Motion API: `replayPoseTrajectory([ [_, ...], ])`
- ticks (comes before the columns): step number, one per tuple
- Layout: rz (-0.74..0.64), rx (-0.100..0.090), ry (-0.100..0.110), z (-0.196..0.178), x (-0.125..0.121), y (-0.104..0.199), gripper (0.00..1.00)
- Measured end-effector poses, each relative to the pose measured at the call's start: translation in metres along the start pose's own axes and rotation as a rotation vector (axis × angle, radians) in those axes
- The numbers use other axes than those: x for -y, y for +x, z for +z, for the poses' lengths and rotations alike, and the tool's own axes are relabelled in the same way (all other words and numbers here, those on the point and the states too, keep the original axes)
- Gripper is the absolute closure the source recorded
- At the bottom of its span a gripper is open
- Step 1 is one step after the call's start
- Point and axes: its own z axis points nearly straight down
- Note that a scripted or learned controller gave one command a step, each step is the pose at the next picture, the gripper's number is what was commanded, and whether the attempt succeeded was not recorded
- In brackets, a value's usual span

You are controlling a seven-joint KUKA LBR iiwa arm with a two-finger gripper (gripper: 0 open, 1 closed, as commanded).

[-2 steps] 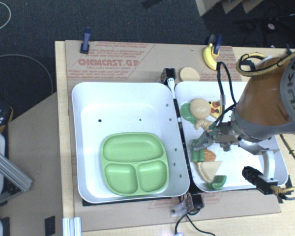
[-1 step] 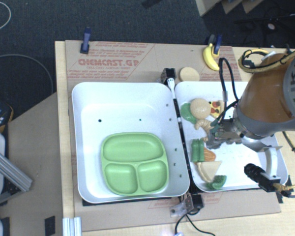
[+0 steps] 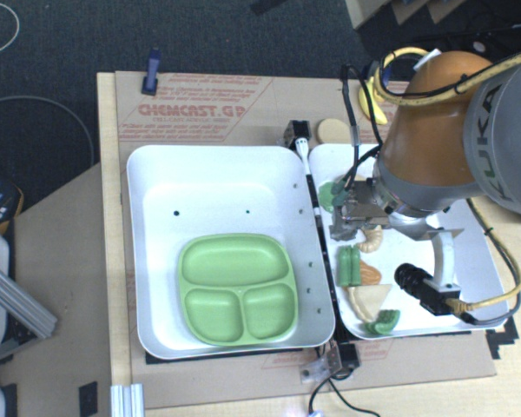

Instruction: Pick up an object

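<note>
Camera view: board (image 3: 195, 102) lettering "CHEMCAST" (red)

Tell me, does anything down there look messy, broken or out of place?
Nothing looks broken or spilled. The green three-compartment plastic tray lies flat in the left white bin. Small toy-like pieces lie jumbled in the right white bin, under the arm's end effector.

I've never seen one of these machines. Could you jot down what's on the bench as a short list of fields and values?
left bin: holds a green divided plate
right bin: holds several small items, among them a green block, an orange piece, a cream wedge and a small green piece
arm: reaches in over the right bin
end effector: low over the right bin's left side, near the small items
bench: brown board with red lettering
</note>
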Motion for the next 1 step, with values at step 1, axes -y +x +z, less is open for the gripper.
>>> replayPoseTrajectory([
  [1,-0.002,-0.002,0.0,-0.0522,0.0145,0.0713,1.0],
])
